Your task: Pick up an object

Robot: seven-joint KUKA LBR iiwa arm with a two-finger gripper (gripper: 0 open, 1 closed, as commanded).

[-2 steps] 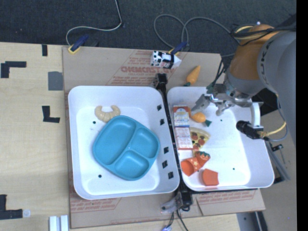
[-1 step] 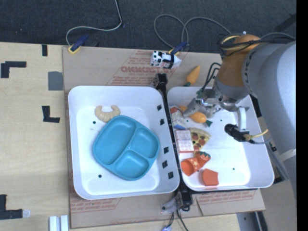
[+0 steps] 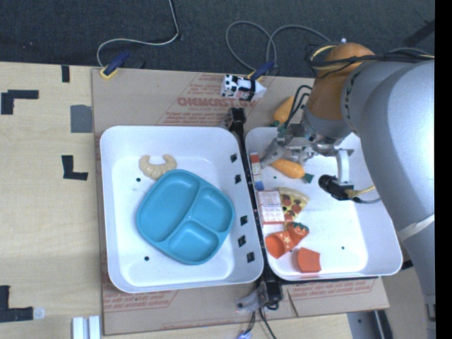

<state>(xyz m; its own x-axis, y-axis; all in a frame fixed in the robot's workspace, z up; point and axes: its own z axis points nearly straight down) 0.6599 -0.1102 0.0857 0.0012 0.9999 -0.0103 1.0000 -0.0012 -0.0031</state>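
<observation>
Cardboard-topped bench [image 3: 205, 101] under my two white bins, orange carrot-like toy [image 3: 289, 167] at the right bin's [image 3: 374, 256] 11 o'clock, my gripper [image 3: 286, 154] bent low over it, grip state I cannot tell, blue divided plate [image 3: 185, 216] centre of left bin [image 3: 120, 260].

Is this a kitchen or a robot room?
Probably a robot lab, not a kitchen: a robot arm reaches over two white bins holding toy food like a pizza slice, and cables trail behind.
</observation>
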